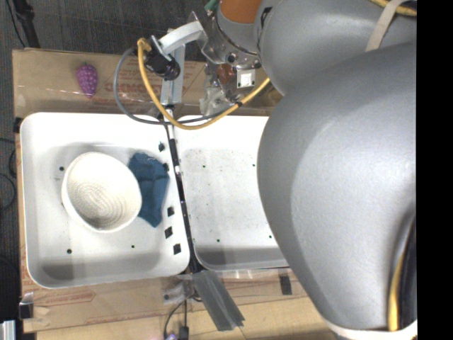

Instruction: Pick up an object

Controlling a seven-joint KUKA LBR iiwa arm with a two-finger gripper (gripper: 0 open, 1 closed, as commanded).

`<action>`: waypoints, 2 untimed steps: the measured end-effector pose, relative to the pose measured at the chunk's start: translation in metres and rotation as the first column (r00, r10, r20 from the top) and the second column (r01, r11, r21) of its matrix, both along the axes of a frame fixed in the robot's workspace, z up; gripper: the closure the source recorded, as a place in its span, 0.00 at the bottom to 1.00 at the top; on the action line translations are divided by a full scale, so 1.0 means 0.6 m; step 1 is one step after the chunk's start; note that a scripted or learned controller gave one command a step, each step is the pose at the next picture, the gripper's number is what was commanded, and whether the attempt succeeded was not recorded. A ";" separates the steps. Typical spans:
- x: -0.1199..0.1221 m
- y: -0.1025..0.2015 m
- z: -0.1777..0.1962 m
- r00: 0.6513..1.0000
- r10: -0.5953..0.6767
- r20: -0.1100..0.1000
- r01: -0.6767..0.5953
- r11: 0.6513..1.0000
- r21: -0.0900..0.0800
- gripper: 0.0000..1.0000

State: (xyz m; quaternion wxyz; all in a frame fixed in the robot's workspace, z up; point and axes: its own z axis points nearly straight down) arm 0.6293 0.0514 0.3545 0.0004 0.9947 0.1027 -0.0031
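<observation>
**Bench stock, arm raised at the far rim**

We list, taking the left bin (42,190) as landmark:

- White ribbed bowl (102,192), upturned, in the bin's middle.
- Blue cloth (151,188), crumpled, touching the bowl's right side, near the divider.
- Right bin (223,204), adjoining, its floor speckled.
- Purple knobbly object (87,79), on the cardboard beyond the bin's far-left corner.
- Gripper (212,101), above the far rim where both bins meet; we cannot tell its grasp.
- Yellow cable (152,83), looping beside it.
</observation>
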 end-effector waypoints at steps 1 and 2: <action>-0.041 -0.045 0.141 1.000 0.000 0.004 0.000 1.000 -0.001 1.00; -0.011 0.091 0.143 0.997 0.074 0.004 -0.074 0.997 -0.002 1.00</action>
